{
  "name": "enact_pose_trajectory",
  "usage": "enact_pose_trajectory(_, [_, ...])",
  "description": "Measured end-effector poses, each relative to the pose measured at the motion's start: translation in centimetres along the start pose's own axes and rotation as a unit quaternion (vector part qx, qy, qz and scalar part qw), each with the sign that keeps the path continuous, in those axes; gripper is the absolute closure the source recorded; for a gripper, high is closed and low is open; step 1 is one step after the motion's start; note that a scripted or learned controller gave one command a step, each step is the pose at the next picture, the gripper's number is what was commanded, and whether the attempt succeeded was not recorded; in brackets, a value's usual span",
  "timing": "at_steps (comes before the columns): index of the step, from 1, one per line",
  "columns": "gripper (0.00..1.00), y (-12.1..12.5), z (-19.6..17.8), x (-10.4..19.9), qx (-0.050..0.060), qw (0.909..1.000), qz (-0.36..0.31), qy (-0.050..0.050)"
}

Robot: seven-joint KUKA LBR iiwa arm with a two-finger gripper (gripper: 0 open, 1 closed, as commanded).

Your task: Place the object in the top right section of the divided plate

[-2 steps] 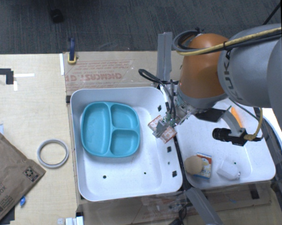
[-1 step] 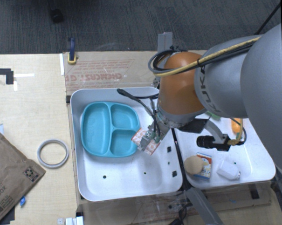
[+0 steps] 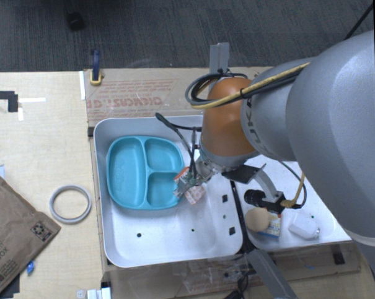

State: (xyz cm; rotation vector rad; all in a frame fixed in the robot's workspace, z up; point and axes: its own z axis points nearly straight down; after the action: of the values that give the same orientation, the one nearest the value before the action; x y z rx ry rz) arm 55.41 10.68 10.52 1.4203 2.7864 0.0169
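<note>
**Gripper at the lower right edge of the blue plate, small object at its tip**

The light blue, three-section plastic divided plate lies in the upper left part of the left white bin. The grey arm with its orange band reaches down over this bin, and the gripper sits right at the plate's lower right rim. A small object with a pale, pinkish wrapper and red and green markings sits at the gripper's tip, just off the plate's lower right edge; whether the gripper is spread or clamped on it cannot be told from here.

Right of the plate, in the neighbouring white bin, lie a beige egg-shaped item and a white rounded block. Well left of the plate, a grey tape ring rests on the wooden bench.
</note>
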Motion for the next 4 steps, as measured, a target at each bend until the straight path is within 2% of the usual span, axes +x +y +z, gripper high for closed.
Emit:
enact_pose_trajectory(1, [1.0, 2.4, -6.6, -2.8, 0.008, 0.9999, -0.006, 0.003])
enact_pose_trajectory(2, [1.0, -0.4, -7.7, 0.5, 0.009, 0.9923, -0.124, 0.005])
enact_pose_trajectory(3, [1.0, -1.6, -11.3, -5.6, 0.007, 0.9865, -0.164, 0.004])
enact_pose_trajectory(4, [1.0, -4.6, -8.6, -0.7, 0.007, 0.9561, -0.293, 0.006])
